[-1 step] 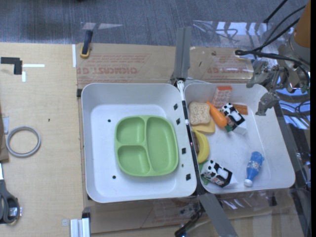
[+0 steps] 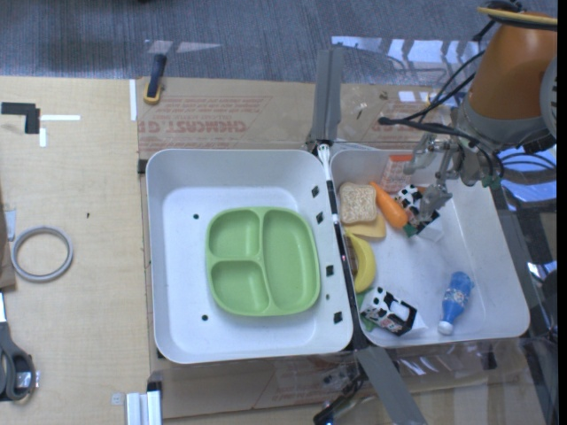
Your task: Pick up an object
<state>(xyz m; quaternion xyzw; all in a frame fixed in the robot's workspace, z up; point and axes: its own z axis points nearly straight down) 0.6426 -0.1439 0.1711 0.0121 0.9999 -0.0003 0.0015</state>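
On the pale wooden bench [image 2: 80,326], the right white bin [image 2: 496,317] holds a blue plastic bottle [image 2: 454,299] nearest, then a yellow banana [image 2: 361,262]. Farther back, an orange carrot [image 2: 390,209] lies beside the gripper [image 2: 427,215], whose fingers I cannot make out.

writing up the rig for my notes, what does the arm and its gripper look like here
The arm ends in a broad, rounded orange band with grey housing below it toward the wrist. Black cables loop across its top and side. The gripper is a small grey metal assembly with thin, dark-tipped fingers, hanging over the right bin.
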